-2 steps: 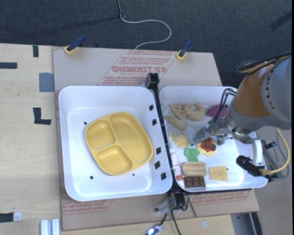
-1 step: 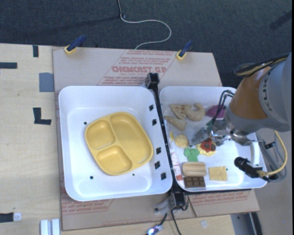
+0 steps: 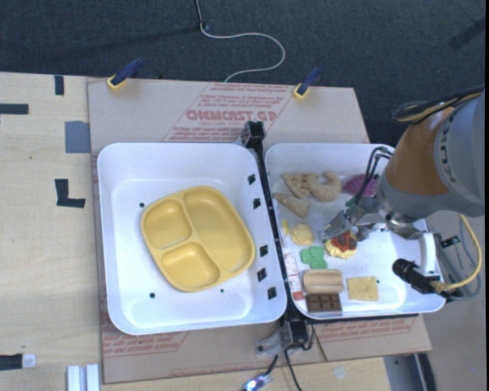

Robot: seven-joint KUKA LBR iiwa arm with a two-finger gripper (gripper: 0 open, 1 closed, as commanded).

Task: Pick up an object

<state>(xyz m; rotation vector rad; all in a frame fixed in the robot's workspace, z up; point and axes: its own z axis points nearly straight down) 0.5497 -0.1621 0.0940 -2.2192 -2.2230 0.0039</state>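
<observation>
Right bin (image 3: 407,300), near edge: brown block (image 3: 323,302), bun (image 3: 323,281), yellow square (image 3: 362,288). Mid-bin: green piece (image 3: 314,257), red-yellow item (image 3: 341,245) touched by gripper (image 3: 347,228). Finger opening cannot be told; grasp unclear. Beyond: tan pieces (image 3: 310,187), purple item (image 3: 360,184) partly hidden. Left bin (image 3: 122,169): yellow tray (image 3: 197,237).
</observation>
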